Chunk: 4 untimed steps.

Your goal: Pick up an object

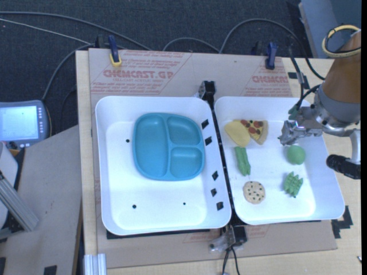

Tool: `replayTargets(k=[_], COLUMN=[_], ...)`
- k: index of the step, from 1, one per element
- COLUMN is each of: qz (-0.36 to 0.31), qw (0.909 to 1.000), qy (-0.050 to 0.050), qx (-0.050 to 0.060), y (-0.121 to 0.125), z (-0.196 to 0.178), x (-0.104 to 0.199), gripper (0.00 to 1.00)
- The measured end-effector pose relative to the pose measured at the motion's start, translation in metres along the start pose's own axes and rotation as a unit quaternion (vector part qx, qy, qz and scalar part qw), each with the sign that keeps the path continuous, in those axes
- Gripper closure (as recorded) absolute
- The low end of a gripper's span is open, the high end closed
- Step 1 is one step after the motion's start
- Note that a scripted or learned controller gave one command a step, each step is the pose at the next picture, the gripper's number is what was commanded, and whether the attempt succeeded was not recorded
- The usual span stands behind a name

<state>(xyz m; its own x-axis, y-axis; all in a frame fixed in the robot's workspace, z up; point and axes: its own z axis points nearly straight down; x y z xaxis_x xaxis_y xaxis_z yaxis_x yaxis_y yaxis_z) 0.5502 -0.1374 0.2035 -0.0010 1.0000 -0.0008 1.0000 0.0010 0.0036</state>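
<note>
The right bin [321, 211] holds several toy foods: a yellow piece [236, 132], a pizza slice [255, 129], a green pickle-like stick [243, 160], a cookie [253, 192], a green round ball [296, 154] and a spiky green piece [293, 184]. My gripper [293, 134] hangs over the upper right part of this bin, just above the green ball. I see nothing held between its fingers.
A blue divided plate [168, 146] lies in the left bin [114, 205]. A black divider with clips [213, 153] runs between the bins. Blue clamps [114, 49] hold the cardboard at the back. A small screen [21, 121] sits off the bench at left.
</note>
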Motion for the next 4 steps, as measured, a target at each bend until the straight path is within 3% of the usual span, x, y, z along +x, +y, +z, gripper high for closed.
replayTargets(k=[1, 2, 4], qz=[0.000, -0.002, -0.002], qw=[1.0000, 1.0000, 1.0000], qy=[0.000, 0.001, 0.001], qx=[0.000, 0.001, 0.001], y=[0.001, 0.017, 0.022], z=[-0.013, -0.013, -0.032], x=[0.000, 0.058, 0.157], gripper=[1.00, 1.00, 1.00])
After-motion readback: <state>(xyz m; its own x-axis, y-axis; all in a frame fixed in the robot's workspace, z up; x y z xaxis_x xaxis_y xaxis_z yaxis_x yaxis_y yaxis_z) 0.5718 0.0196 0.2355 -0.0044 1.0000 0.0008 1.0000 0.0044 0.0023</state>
